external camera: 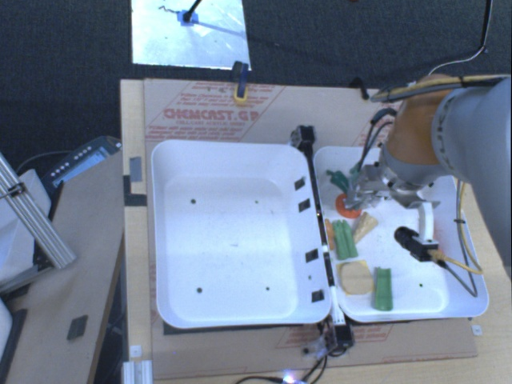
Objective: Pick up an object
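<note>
Fingers (pixel 358 197) are hovering in the right bin (pixel 420 288), red disc (pixel 347 207) touching at their seven o'clock; opening unclear.

The left bin (pixel 232 238) offers a broad bare white floor, with a row of black clips (pixel 310 230) standing along the shared rim at its 3 o'clock. In the right bin (pixel 436 294) the arm (pixel 456 126) covers the sector from 12 to 2 o'clock. The side from 7 to 10 o'clock is crowded with an orange disc (pixel 346 208), a long green block (pixel 345 240), a pale wedge (pixel 366 227), a tan slab (pixel 355 278) and a short green block (pixel 382 289), all close together. Bare floor shows toward 5 o'clock, just beside the short green block.
</note>
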